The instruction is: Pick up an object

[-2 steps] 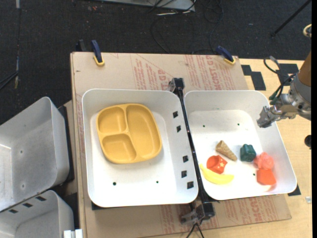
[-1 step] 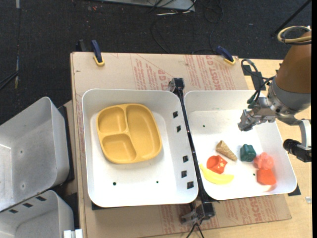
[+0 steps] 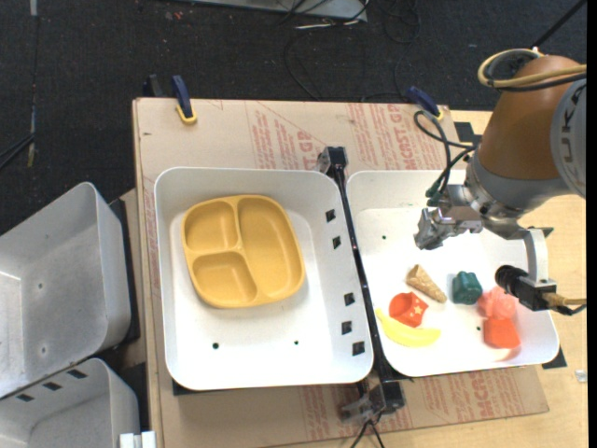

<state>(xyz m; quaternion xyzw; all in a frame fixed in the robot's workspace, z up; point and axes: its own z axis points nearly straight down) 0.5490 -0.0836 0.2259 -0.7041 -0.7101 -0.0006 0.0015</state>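
I see the gripper (image 3: pixel 431 234) above the right white bin (image 3: pixel 392 203), jaws look narrow, holding nothing. I'd open wide, centre over the tan wedge-shaped piece (image 3: pixel 426 283), then drop straight.

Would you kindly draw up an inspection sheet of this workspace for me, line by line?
Surface: a cardboard-covered bench bears two shallow white bins, the left bin and the right bin.
Job's things: in the right bin lie a tan wedge, a teal block, a red piece on a yellow banana, a pink piece and an orange piece.
Clutter: a yellow divided plate in the left bin.
Grippers: the gripper hangs over the right bin, above the tan wedge, holding nothing visible.
Cables: black cables run along the arm; more lie on the dark floor.
Surroundings: spare white bins at left.
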